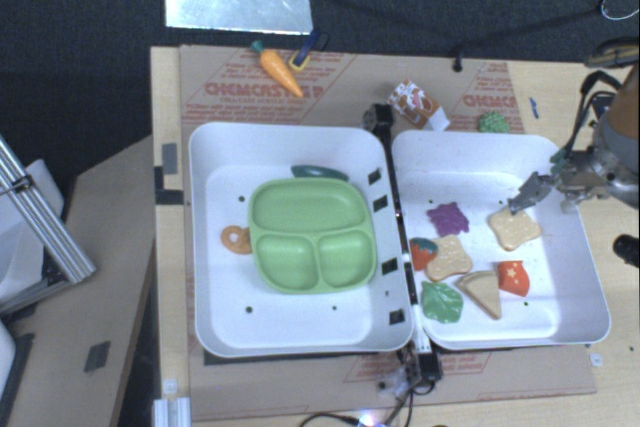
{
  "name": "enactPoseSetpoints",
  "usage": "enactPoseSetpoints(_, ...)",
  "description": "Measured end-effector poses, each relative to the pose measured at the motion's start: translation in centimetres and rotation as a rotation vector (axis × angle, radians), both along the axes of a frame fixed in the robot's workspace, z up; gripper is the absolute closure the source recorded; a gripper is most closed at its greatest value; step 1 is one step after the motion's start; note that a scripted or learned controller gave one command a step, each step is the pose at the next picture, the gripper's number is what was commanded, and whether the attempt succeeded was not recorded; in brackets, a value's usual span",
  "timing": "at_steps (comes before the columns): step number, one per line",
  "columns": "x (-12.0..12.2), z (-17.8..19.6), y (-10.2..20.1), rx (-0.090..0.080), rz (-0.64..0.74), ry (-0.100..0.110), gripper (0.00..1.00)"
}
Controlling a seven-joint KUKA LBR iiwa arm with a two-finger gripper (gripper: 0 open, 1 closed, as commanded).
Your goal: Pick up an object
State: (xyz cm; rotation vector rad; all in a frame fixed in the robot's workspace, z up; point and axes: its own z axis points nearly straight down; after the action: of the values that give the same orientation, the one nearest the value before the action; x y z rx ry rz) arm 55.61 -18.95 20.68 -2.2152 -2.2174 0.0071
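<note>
- In the left bin (205, 245) a green divided plate (310, 235) lies in the middle, and a small orange ring (236, 239) lies just beside its left edge.
- On the tabletop (480, 80) behind the bins lies a toy carrot (279, 70).
- In the right bin (575, 315) are a purple piece (447, 217), a green leaf (441, 301) and a toast slice (514, 228).
- The claw (524, 194) hangs just above the toast slice; whether it is spread or closed, I cannot tell.

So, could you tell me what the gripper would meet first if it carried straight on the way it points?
Probably the purple toy: the gripper points left and slightly down the picture toward it, passing above the bread slice. Its height over the bin is unclear.
</note>
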Motion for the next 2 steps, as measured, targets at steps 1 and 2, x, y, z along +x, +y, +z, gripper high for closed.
enactPoseSetpoints(1,0.3,0.5,0.0,-0.002,0.002,-0.01,0.0)
enactPoseSetpoints(2,0.0,-4.1,0.9,-0.001,0.002,-0.006,0.0)
